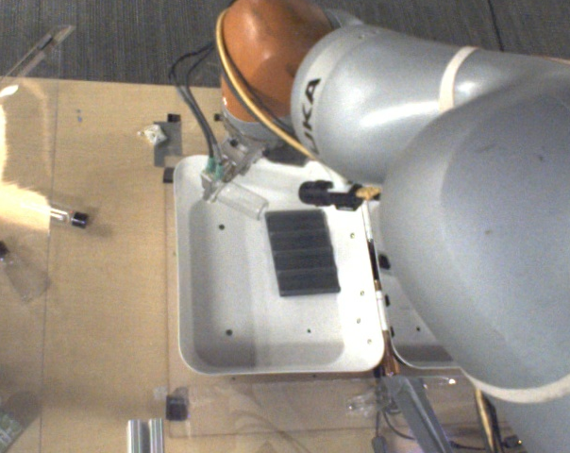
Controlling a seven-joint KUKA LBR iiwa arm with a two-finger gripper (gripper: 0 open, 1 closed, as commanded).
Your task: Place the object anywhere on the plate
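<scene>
A dark grey ribbed rectangular plate [304, 251] lies flat in the left white bin [205, 347], toward its far right part. My gripper [214, 179] hangs over the bin's far left corner, reaching down from the orange wrist band. A small clear, pale block [241, 199] sits just right of the gripper tip, left of the plate and apart from it. Whether that block rests on the bin floor or is held is not visible.
The big grey arm covers most of the right bin [412, 343]. On the wooden bench to the left lie a small black-capped vial [70, 218] and another clear piece [7, 258]. Black brackets [170, 142] stand at the bin's corners.
</scene>
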